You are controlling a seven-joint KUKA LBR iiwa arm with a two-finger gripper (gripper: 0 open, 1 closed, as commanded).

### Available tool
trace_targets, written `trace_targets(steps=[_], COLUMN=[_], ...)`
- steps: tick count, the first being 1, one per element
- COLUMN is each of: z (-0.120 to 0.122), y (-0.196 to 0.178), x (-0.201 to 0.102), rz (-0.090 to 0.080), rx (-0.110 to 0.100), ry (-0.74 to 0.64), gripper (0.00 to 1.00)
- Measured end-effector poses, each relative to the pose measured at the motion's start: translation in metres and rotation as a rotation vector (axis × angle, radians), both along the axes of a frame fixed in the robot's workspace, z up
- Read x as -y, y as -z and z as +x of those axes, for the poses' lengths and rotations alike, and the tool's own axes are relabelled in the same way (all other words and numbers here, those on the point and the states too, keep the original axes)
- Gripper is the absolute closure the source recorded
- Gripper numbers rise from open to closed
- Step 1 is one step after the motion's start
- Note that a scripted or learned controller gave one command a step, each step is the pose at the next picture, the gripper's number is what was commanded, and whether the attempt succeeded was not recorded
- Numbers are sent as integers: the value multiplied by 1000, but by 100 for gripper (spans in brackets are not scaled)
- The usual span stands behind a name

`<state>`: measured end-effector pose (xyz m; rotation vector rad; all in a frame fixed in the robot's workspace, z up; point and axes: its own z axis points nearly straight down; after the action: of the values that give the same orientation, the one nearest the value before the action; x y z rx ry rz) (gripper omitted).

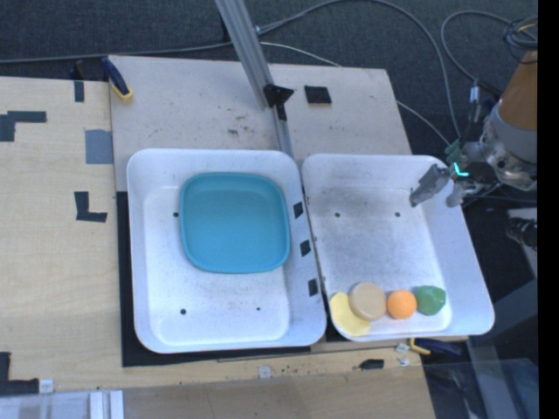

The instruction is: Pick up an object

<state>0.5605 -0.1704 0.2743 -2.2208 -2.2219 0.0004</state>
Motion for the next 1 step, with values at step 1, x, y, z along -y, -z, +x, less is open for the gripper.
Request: trace_targets(steps=[1], z=[0], y=[0], x=[0], rz=[0], rx=[0], ry=[0], gripper=[0])
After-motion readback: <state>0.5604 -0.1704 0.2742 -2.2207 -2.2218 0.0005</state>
